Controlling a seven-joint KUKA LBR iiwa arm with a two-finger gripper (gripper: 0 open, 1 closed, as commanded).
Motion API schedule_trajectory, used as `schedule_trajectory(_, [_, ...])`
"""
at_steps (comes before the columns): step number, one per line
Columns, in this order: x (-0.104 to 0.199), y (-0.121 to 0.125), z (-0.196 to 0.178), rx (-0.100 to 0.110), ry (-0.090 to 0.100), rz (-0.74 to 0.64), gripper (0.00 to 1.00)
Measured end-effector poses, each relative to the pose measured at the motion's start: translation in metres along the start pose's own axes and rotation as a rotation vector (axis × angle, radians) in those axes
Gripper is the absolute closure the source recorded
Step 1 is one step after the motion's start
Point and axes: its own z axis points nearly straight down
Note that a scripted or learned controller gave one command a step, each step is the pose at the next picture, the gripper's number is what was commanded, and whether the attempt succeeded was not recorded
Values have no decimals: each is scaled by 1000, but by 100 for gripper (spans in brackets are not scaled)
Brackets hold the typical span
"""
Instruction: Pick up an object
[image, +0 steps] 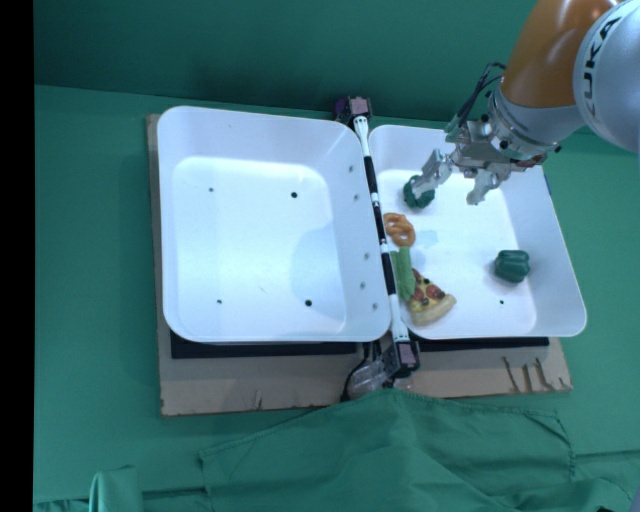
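One small green toy (418, 193) sits upper right, beside spread-open gripper (455, 186) fingers.
Probably light, rigid, smooth plastic; pinch across its middle.

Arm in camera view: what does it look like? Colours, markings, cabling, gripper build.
The arm has a grey shell with white KUKA lettering and a broad orange band above the wrist. Below sits a silver metallic wrist flange with thin dark cables looping beside it. The gripper is bare grey metal with two slim fingers.

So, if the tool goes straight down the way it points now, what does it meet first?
Probably the bare floor of the right white plastic bin, with the small dark green lumpy toy beside the tool's left finger; depth is unclear.
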Motion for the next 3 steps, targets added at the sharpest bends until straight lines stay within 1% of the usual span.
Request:
schedule_trajectory(1, [-18, -43, 91, -1, -2, 7, 0])
schedule_trajectory(2, [-36, 13, 65, -14, -5, 2, 0])
schedule_trajectory(3, [-70, 59, 97, -13, -4, 4, 0])
